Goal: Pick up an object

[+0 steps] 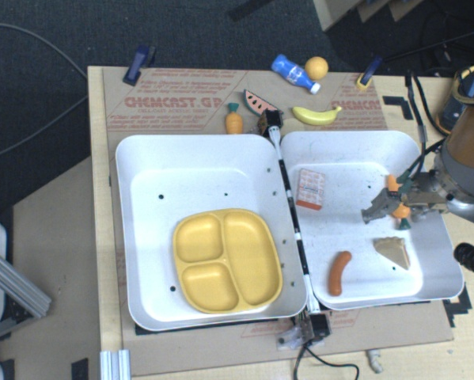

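While hovering in the right bin (426, 279), the claw (377, 212), fingers apart and empty, is nearing a tan wedge-shaped toy (393, 251): probably light, stiff; gripping its flat sides looks best.

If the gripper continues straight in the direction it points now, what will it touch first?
The gripper points toward the view's left, over the right bin. Probably it first meets the small packet or the bin floor before it; its height is unclear.
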### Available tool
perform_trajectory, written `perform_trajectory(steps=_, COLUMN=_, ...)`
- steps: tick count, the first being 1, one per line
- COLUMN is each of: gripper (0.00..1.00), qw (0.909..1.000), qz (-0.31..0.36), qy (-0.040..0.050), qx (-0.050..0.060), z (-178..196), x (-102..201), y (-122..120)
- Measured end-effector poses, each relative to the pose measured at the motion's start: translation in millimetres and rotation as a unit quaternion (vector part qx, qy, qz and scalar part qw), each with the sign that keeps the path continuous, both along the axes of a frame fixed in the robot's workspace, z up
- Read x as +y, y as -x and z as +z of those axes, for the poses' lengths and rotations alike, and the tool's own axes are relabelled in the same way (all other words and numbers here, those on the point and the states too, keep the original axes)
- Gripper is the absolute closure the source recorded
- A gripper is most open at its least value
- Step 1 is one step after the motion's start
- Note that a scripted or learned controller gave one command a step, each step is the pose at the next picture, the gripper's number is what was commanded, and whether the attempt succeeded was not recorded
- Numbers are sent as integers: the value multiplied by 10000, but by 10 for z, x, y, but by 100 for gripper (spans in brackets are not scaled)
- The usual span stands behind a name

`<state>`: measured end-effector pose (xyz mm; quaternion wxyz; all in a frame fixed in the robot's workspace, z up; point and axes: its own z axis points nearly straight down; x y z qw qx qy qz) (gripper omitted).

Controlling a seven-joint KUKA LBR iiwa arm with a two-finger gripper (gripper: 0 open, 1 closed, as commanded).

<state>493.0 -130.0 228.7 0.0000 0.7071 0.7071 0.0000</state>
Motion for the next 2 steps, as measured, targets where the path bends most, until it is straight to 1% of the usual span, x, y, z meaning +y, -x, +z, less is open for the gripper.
perform_trajectory(steps=1, gripper=0, qw=10000, qz=-1, qy=-6, qx=15, z=-825, x=345, y=147)
perform_trajectory(steps=2, gripper=0, qw=10000, qz=-4, qy=-2, qx=3, z=-1445, x=330, y=141)
